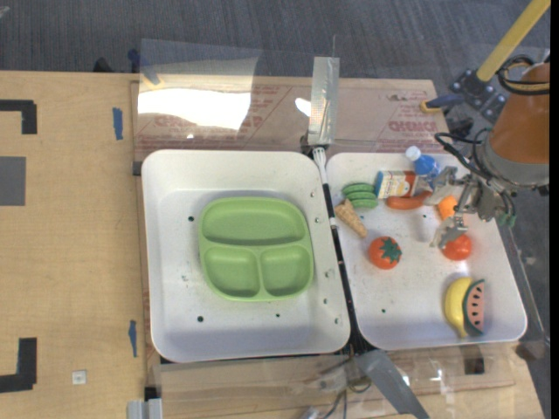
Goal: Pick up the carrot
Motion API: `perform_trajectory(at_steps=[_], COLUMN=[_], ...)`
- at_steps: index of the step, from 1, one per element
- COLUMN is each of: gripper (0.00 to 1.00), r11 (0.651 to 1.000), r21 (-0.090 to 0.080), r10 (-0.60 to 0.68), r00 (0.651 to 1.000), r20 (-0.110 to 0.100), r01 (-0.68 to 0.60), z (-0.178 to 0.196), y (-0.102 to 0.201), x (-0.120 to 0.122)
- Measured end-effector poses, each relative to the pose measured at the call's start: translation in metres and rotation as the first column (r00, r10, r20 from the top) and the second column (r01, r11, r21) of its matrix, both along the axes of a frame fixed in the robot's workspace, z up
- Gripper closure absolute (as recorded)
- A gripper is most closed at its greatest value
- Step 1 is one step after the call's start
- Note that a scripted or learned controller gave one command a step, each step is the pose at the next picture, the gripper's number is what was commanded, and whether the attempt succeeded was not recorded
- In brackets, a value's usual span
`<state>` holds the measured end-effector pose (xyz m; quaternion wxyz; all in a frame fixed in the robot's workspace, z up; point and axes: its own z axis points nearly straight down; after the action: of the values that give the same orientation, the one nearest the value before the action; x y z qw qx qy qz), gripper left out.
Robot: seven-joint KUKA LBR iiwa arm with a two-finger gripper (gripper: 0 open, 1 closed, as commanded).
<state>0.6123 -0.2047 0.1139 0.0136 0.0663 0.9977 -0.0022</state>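
Observation:
In the right bin [498, 326], a small orange piece that looks like the carrot [446, 206] lies near the far right, partly hidden behind the gripper body. The gripper [453, 230] hangs over this spot, just in front of the orange piece and directly above a round red-orange fruit [457, 249]. From this angle I cannot tell whether it touches either one.
Also in the right bin are a tomato [384, 252], a cone [350, 217], a green vegetable [359, 195], a blue-capped bottle [397, 184], a red-orange stick [405, 204], a banana [454, 302] and a watermelon slice [475, 307]. The left bin [166, 260] holds a green divided tray [256, 247].

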Motion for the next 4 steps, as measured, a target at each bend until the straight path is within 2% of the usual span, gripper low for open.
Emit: perform_trajectory(at_steps=[1,2,3,4], gripper=[0.00,0.00,0.00,0.00], r11=[0.928,0.913,0.800,0.716], r21=[0.008,0.008,0.009,0.012], r10=[-0.373,-0.408,-0.600,-0.698], r00=[0.927,0.913,0.800,0.716], r20=[-0.019,-0.019,-0.017,-0.019], r01=[0.374,0.408,0.600,0.698], z=[-0.026,-0.025,-0.025,-0.024], y=[-0.009,0.004,0.009,0.047], x=[0.001,-0.031,-0.026,-0.072])
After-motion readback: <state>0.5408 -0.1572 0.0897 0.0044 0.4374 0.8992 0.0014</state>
